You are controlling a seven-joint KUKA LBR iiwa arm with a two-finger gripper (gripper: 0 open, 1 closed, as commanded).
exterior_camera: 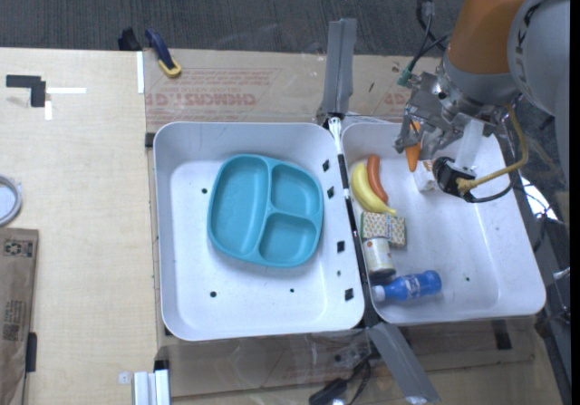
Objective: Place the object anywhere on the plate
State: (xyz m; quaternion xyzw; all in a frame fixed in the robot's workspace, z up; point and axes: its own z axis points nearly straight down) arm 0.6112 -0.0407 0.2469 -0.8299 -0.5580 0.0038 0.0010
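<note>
A blue plate [267,210] with three compartments lies in the left bin [181,240]. My gripper [415,148] hangs over the far left part of the right bin [480,249]. A small orange object [413,158] shows between its fingertips, lifted above the bin floor. The gripper is to the right of the plate, past the wall between the bins.
In the right bin, along its left side, lie a yellow banana [364,188], an orange-red piece [376,175], a labelled can [381,240] and a blue bottle [408,286]. A grey post [340,68] stands behind the bins' divide. A cable [471,181] loops under the wrist.
</note>
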